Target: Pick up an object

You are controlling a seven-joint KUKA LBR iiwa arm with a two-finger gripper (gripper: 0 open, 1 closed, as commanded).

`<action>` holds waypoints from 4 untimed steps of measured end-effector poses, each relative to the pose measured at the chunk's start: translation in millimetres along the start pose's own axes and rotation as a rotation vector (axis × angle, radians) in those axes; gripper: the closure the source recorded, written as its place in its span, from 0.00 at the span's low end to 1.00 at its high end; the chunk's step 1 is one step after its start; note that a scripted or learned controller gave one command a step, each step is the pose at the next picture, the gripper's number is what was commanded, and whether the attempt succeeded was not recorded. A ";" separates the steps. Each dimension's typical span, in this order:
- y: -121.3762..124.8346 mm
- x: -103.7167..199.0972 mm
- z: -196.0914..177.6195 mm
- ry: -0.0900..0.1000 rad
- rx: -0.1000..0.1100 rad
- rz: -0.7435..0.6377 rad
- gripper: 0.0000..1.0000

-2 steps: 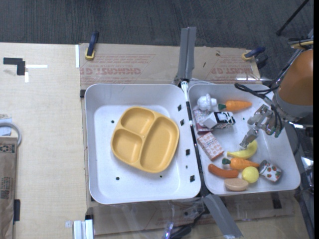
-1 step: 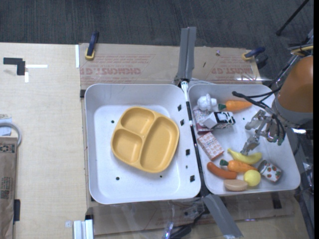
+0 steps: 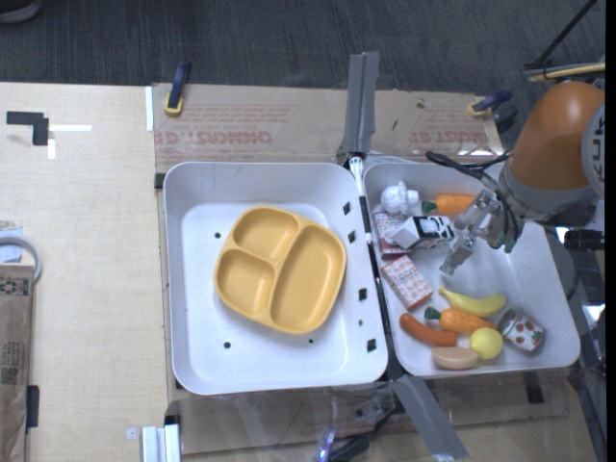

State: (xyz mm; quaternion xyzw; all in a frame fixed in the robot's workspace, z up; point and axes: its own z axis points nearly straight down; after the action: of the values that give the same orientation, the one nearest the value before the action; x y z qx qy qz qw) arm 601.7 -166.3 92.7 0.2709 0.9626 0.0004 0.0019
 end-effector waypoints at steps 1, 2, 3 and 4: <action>-18.7 9.2 0.5 0.002 0.002 0.249 0.00; -18.7 8.1 -9.6 -0.001 0.000 0.249 1.00; 18.6 24.0 -66.0 0.000 0.001 0.123 1.00; 18.5 24.0 -66.0 0.000 0.001 0.123 0.00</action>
State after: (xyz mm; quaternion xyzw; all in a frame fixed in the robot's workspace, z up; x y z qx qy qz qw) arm 590.6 -138.0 158.7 0.3296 0.9441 0.0001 0.0020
